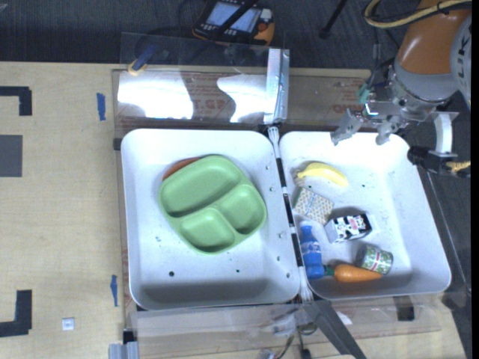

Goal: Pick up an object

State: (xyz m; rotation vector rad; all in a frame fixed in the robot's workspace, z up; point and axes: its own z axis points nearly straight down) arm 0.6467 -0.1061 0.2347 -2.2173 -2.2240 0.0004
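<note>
Left white bin: green three-compartment plastic plate upside-down-looking, tilted, over something orange-red at its far-left edge. Right white bin: yellow banana near far-left corner; patterned packet just in front of it; blue bottle along left wall; black-and-white carton mid-bin; orange carrot and green-labelled can touching near front edge. Gripper sits above the bin's far edge, fingers spread, nothing between them. Banana lies nearest, front-left of it, apart.
</note>
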